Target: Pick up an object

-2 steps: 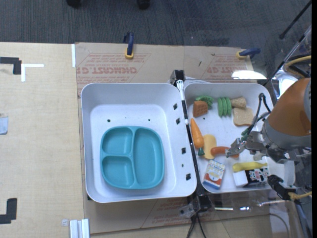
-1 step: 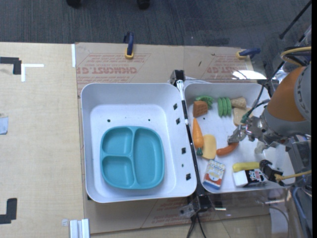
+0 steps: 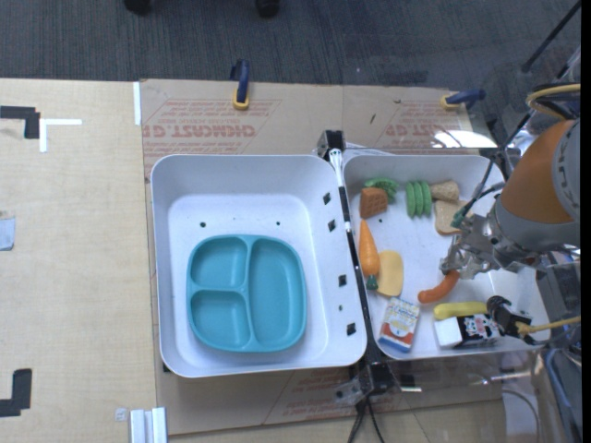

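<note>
Camera view. The gripper (image 3: 459, 258) is seen low inside the right bin (image 3: 480, 164), at the end of the grey arm (image 3: 545, 187) that reaches in from the right. It hangs directly over the upper right end of a red-orange sausage (image 3: 436, 290), which is judged to be the thing aimed at. Whether contact has been made cannot be told, and whether the tool is released or clenched cannot be told either, since its tip is blurred against the bin floor.

Nothing is seen lifted. All objects in the right bin lie on the floor of the bin: a carrot (image 3: 368, 247), a yellow piece (image 3: 391, 272), a small carton (image 3: 399, 326), a banana (image 3: 459, 310), a white box with black print (image 3: 466, 330), a brown block with a green top (image 3: 374, 197), green pea pods (image 3: 418, 197) and a slice of bread (image 3: 447, 214). The left bin (image 3: 175, 247) bears a teal divided plate (image 3: 247, 293).

The task is judged to be at the approach or closing stage; the grasp and the lift are left to do.

The sausage lies flat in the lower right part of the right bin, just above the banana. Its long axis runs on a slant, from lower left to upper right, with a slight curve; the upper right end lies beneath the tool.
</note>
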Robot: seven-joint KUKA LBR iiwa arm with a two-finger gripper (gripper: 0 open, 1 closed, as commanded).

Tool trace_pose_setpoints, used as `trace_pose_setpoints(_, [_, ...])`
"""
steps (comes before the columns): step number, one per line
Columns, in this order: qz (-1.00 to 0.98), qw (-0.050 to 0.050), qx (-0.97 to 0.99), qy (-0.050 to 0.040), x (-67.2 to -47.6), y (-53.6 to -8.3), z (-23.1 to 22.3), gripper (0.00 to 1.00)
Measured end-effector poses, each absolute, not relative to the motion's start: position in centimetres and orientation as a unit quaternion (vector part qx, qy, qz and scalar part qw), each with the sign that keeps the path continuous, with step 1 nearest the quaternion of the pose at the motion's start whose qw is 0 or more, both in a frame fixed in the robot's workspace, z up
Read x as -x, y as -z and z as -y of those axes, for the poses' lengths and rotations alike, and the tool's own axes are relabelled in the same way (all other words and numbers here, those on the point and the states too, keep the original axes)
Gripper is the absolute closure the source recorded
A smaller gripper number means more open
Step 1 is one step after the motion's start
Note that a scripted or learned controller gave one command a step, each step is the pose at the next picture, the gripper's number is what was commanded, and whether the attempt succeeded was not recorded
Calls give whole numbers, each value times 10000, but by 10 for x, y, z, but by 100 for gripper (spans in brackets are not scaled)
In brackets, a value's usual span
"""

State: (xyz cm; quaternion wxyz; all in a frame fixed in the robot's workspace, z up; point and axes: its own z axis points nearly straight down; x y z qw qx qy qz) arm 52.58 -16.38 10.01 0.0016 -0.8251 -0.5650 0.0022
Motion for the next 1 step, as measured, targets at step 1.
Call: trace_pose_setpoints(1, [5104, 1, 8599, -18, -544, -227, 124, 100])
